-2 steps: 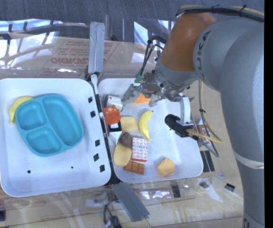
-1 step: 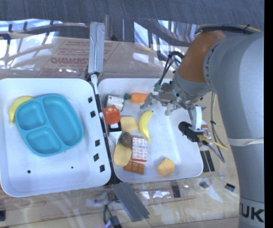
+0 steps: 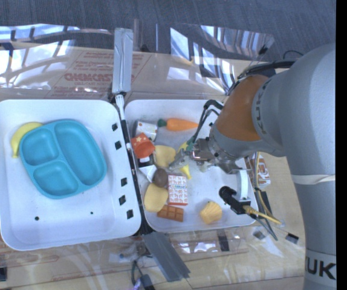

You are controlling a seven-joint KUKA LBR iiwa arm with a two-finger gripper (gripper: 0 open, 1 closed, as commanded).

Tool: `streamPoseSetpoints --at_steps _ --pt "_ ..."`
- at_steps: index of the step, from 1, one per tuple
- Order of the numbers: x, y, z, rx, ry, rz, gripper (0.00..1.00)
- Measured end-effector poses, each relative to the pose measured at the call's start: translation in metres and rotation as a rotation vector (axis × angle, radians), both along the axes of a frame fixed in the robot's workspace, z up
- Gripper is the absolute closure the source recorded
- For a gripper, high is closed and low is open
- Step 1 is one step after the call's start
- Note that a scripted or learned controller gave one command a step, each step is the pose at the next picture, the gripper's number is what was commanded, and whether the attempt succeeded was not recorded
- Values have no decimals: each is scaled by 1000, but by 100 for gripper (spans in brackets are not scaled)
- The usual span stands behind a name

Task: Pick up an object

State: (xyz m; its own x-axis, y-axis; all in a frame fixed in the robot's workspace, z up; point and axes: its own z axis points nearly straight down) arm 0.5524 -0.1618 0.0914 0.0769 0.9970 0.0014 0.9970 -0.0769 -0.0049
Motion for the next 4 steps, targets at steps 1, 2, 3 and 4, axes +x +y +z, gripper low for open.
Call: streamPoseSetpoints --at_steps 1,2,3,4 --pt "0 0 10 -1 1 5 100" --pt "-20 -4 39 1 -1 192 100" --pt "17 28 79 -2 0 -416 100" --pt "-52 65 136 -1 -3 -309 100"
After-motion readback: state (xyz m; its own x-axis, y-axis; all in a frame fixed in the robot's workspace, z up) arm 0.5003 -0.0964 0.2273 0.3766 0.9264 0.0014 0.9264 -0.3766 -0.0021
